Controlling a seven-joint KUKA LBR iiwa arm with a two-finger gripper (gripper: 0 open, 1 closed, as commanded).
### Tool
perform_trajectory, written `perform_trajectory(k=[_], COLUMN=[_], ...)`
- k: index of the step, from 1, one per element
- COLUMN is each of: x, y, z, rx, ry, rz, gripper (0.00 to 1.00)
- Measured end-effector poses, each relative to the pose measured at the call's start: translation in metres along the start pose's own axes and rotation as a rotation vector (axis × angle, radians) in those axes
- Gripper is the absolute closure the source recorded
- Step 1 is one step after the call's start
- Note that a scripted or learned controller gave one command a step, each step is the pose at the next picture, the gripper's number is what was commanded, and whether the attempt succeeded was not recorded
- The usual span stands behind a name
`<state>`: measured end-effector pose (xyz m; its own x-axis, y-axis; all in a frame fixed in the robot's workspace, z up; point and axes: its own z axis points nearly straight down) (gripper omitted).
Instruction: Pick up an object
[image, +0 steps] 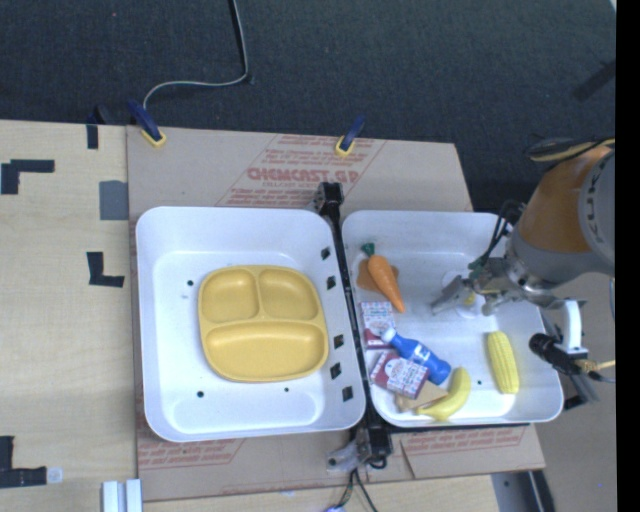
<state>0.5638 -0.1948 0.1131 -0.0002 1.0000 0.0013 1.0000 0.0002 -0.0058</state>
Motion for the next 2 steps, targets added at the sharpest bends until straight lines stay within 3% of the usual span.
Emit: perform_trajectory(k=[1,2], x=[0.0659,0.0648], y=[0.0096,0.01], z=[0.0266,0.0168], rx=[-0.008,-0.011], ry=[-0.002,-0.005], rz=[-0.001,0.0], gripper=[0.0,1.0])
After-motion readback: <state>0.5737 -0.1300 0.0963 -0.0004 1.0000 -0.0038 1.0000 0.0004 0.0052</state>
